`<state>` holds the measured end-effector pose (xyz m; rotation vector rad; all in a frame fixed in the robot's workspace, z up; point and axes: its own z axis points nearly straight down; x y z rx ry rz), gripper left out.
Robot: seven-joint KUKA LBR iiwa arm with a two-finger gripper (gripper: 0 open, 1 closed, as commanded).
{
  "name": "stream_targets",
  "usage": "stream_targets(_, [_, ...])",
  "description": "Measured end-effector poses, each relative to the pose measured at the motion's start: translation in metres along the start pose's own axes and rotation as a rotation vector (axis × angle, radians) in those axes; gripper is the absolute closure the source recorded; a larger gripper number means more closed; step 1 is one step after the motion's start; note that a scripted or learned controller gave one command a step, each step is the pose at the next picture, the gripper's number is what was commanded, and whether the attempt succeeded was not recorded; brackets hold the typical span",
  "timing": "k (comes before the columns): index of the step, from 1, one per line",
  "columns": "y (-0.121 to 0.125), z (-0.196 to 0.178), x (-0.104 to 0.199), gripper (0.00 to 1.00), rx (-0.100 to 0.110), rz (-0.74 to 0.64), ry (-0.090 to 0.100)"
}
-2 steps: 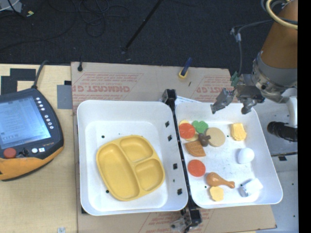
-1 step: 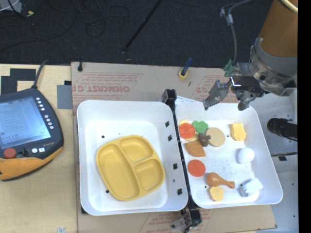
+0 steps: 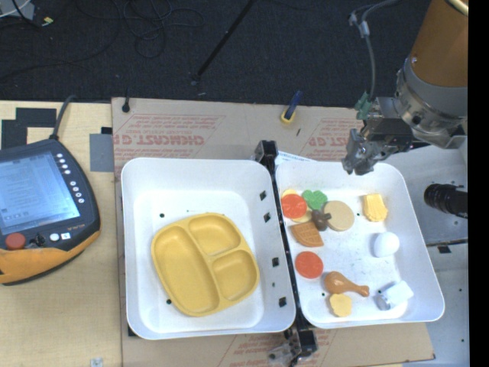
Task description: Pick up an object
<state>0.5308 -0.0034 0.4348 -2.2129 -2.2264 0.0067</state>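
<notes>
Arm is coming in from the right, grey metal with a matte orange band, upper part cut off by the frame edge. Gripper (image 3: 359, 161) is hanging over the far rim of the right bin (image 3: 416, 228), dark and blurred; can't tell how it is set, and nothing is showing in it.

All places below are relative to the right bin. It's a shallow glossy white plastic tray with rounded corners. Left of it, touching along a black clipped seam, the left bin (image 3: 145, 205) is holding a yellow divided tray (image 3: 205, 272), smooth plastic, three compartments. Far left, a teach pendant (image 3: 42, 205) is lying on the bench, screen lit, text unreadable, its left side cut off.

Inside the right bin, toy food:
- tan round disc (image 3: 341, 216), centre-far
- orange wedge (image 3: 309, 235), ridged, near the left wall
- red flat disc (image 3: 309, 264), left-centre
- red-orange round piece (image 3: 293, 206), far-left corner, touching a green leafy piece (image 3: 314, 199)
- brown drumstick (image 3: 344, 284), glossy, near side
- yellow block (image 3: 374, 206), far right
- white egg shape (image 3: 385, 244), smooth, right wall
- yellow lump (image 3: 341, 305), near rim
- white-grey piece (image 3: 390, 295), near-right corner, shape hard to make out
- small dark brown piece (image 3: 322, 219), overlapping the tan disc's edge, unclear what it is
</notes>
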Motion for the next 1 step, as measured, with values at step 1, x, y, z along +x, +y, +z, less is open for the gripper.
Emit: stream_targets(1, [-0.0529, -0.0017, 0.0279, 1.0, 0.0, 0.003, 0.002])
